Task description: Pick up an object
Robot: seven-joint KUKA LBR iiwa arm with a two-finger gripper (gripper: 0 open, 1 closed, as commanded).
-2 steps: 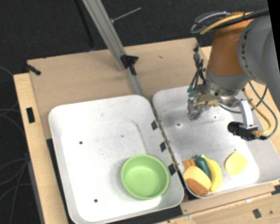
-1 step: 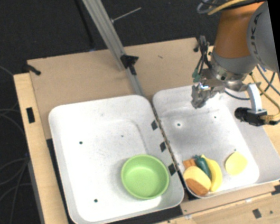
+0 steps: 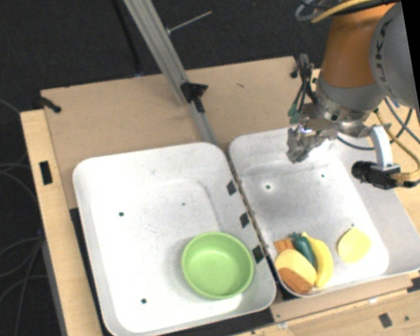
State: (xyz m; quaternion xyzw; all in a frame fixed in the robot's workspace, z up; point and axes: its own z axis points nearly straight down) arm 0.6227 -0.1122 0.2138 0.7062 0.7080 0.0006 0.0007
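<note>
1. Task object: banana [image 3: 319, 258], yellow, curved, lying among the toy food.
2. Position: well below the jaws [image 3: 300, 147], same bin [image 3: 272, 152], near corner.
3. Jaw opening: cannot tell.

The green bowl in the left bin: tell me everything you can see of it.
The green bowl is a round, light green dish with a smooth, matte look, likely plastic. It stands upright, its open mouth facing up, and nothing shows inside it. It sits on the floor of the left bin, in the near right corner, close to the wall that divides the two bins. No other object touches it. The gripper is far from it, over the far part of the right bin.
</note>
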